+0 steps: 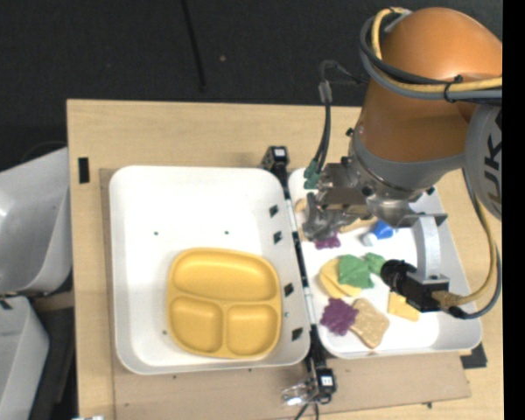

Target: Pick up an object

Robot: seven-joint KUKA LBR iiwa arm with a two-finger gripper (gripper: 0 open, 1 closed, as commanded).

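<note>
My gripper [318, 224] hangs low over the far left part of the right bin [437, 344], close to the wall shared with the left bin. A small purple piece [328, 242] lies just under and in front of it. Toy food is scattered nearer the front: a green leafy piece [358, 269] on a yellow flat piece [331, 278], a purple grape bunch [338, 315], a tan bread slice [371, 324], a yellow cheese wedge [403, 307] and a small blue piece [382, 231]. The arm's body hides the back of this bin.
The left bin [140, 208] holds a yellow divided tray [223, 302] at its front right. A black cable fitting [406, 281] of the arm lies over the right bin beside the green piece. Black clips [276, 157] sit along the wall between the bins.
</note>
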